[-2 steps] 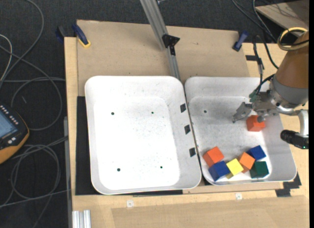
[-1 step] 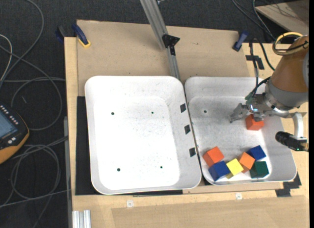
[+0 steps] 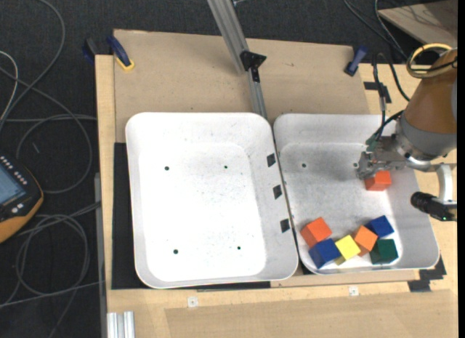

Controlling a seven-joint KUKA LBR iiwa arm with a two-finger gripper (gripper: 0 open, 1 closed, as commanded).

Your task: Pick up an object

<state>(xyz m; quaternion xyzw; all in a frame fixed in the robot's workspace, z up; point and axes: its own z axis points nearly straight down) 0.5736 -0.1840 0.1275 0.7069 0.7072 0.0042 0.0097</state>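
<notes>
My gripper (image 3: 375, 169) hangs over the right bin (image 3: 320, 147), near its right wall. Between its fingertips sits a small red-orange block (image 3: 378, 180), and the fingers are shut on it. Along the bin's front edge lie several loose cubes: an orange cube (image 3: 316, 230), a blue cube (image 3: 325, 252), a yellow cube (image 3: 348, 246), a second orange cube (image 3: 365, 238), another blue cube (image 3: 380, 225) and a green cube (image 3: 385, 251).
The left bin (image 3: 196, 198) lies beside the right one, with a row of black clips (image 3: 277, 191) on the wall between them. A metal pole (image 3: 232, 31) slants in from the back. Cables and a handheld device (image 3: 14, 195) lie on the floor at left.
</notes>
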